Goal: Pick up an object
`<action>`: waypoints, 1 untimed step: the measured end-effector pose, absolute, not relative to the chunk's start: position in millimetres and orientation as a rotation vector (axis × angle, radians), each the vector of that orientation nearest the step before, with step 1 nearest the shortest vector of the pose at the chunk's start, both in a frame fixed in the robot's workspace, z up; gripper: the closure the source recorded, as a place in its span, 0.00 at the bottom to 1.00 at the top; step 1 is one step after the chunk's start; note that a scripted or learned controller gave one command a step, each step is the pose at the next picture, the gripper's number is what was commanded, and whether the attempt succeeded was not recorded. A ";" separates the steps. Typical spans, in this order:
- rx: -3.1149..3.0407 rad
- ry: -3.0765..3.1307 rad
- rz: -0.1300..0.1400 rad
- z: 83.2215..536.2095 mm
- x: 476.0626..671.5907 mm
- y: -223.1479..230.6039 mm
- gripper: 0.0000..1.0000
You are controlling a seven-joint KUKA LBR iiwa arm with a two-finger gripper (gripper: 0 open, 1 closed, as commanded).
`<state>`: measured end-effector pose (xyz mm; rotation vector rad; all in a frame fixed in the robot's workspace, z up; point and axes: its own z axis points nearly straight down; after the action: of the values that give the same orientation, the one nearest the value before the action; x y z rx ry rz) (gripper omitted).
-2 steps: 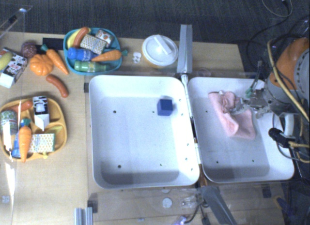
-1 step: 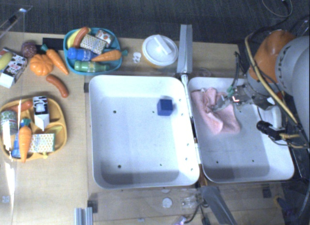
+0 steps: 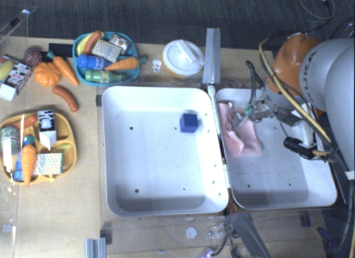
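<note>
Pink cloth (image 3: 239,133) lies lengthwise up-down beside pincer (image 3: 242,114).

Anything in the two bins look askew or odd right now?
Slightly. The pink cloth lies crumpled against the left wall of the right bin, one end riding up toward the divider. The gripper sits at its upper end. The blue cube rests flat in the left bin.

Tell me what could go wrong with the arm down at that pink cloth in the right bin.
The pink cloth is limp and crumpled, so the gripper may pinch just a fold that slips out. It also lies against the right bin wall nearest the left bin, so a finger could catch that wall. The blue cube sits apart, unaffected.
</note>
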<state>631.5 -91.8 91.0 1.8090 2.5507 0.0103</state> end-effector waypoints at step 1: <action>1.670 2.655 0.003 135.5 602.3 -134.7 0.00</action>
<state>602.3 -134.7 135.5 1.6703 2.6548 0.0032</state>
